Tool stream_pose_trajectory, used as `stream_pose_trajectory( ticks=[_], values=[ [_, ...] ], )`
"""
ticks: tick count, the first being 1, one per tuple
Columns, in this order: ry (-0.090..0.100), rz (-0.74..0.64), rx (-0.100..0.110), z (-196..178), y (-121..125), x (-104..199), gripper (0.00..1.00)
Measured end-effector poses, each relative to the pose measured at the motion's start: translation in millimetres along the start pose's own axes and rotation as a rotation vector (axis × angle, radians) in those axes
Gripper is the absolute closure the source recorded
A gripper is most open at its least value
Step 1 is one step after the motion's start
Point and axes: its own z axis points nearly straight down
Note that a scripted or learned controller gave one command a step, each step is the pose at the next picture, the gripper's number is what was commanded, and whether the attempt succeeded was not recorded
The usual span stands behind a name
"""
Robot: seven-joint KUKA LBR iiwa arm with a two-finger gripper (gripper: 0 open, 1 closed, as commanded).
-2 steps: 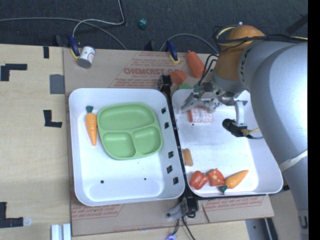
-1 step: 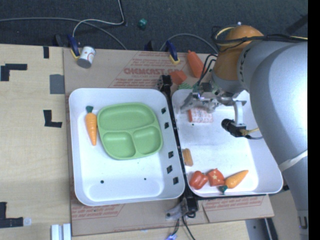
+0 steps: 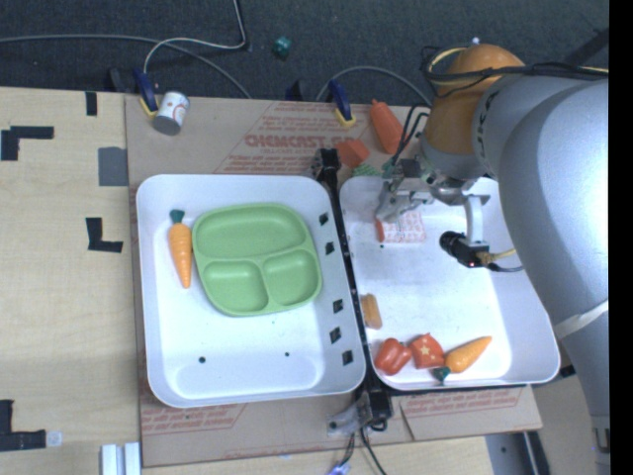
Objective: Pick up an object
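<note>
Gripper (image 3: 394,204) low over far end of right bin (image 3: 514,310), just above a red-and-white packet (image 3: 401,230). Near end of that bin: red pepper (image 3: 392,355), red piece (image 3: 427,349), orange carrot (image 3: 465,353) in a row; small tan piece (image 3: 371,311) by the divider. Left bin (image 3: 163,349): green sectioned plate (image 3: 257,258), carrot (image 3: 180,248) beside it.

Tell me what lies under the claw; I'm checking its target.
Under the claw, in the right bin, lies a small red-and-white item. Its upper end is covered by the claw, so I can't identify it.
</note>
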Motion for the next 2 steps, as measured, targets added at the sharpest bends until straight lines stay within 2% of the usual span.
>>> stream_pose_trajectory(
  ticks=[1, 2],
  values=[
    [0.0, 0.0, -0.001, 0, 0, 0, 0.0],
    [0.007, -0.002, 0.0, 11, -1, -21, 0.0]
  ],
)
